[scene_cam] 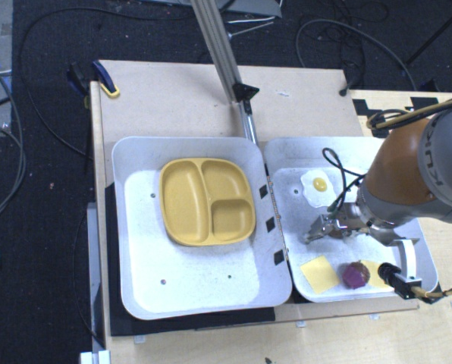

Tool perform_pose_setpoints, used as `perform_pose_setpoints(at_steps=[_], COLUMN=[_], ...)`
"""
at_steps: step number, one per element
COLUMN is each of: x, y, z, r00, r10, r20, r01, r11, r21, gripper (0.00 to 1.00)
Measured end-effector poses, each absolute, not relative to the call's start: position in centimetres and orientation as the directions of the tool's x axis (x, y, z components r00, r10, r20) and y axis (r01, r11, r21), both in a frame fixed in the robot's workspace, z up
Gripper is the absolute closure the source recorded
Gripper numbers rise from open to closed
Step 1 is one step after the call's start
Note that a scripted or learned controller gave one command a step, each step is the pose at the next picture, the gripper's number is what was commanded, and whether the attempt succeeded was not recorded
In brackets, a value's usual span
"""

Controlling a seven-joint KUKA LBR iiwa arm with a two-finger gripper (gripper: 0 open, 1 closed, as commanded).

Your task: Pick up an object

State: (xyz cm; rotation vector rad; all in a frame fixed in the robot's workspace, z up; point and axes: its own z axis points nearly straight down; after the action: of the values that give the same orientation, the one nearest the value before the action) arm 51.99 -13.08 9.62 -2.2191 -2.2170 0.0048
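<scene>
In the right bin [287,158] lie a fried egg toy [318,186] at the back, a yellow cheese slice [320,274] at the front and a purple round object [355,274] just right of it. My gripper [317,231] hangs over the middle of that bin, between the egg and the cheese slice, pointing left. Its metal fingers [312,236] sit close together with nothing visible between them. The arm's orange band [404,165] rises to the right.
The left bin [135,226] holds a yellow three-compartment plate [208,201]. A metal pole [222,51] slants down from the top to the gap between the bins. A black cable [340,173] loops over the right bin near the egg.
</scene>
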Motion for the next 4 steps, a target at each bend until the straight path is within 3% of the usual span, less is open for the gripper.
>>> perform_pose_setpoints(at_steps=[1,4], x=[52.1,52.5], y=[-13.1,-12.9], z=[10.9,28.3], r00=[0.002,-0.003], r10=[1.0,1.0], r20=[0.0,-0.002], r01=[1.0,1.0], r11=[-0.002,0.003], r21=[0.0,0.006], gripper=[1.0,1.0])
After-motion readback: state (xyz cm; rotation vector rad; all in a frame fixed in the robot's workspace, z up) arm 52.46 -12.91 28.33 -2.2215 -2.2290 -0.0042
